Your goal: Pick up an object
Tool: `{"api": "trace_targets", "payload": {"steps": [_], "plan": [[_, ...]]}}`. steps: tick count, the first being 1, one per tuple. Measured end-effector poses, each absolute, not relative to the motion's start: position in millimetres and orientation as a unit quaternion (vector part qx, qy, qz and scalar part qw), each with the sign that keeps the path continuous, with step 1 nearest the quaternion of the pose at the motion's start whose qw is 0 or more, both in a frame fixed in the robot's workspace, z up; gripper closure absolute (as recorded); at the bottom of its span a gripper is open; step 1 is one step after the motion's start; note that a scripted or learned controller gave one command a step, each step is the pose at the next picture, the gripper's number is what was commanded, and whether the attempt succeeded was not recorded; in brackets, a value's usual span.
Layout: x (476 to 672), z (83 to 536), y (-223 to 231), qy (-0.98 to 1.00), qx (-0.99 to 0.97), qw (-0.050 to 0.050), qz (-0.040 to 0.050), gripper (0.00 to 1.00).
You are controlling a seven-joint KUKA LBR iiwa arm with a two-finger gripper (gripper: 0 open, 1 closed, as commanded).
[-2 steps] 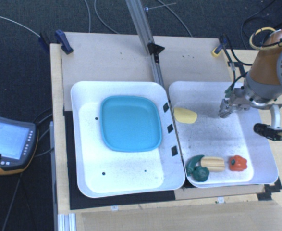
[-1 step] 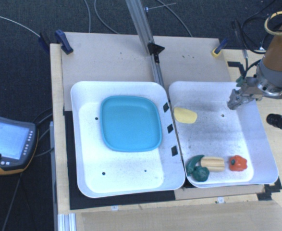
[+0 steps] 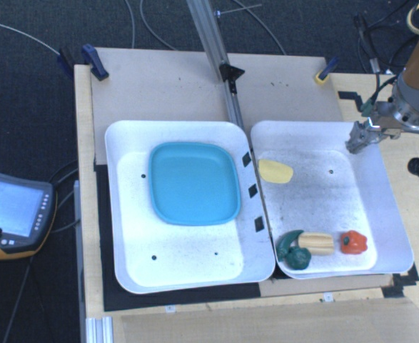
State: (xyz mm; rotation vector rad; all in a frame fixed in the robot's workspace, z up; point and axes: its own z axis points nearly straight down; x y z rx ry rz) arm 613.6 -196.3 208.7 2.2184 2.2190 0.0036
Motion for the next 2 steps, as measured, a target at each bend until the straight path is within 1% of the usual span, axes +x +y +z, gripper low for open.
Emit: {"api": "trace_targets", "payload": {"steps": [1, 2], "plan": [[603.0, 213.0, -137.0, 0.709, 0.706, 0.000, 0.0010, 1.00], [605.0, 225.1, -87.9, 0.709, 0.705, 0.000, 0.0011, 1.00]]}}
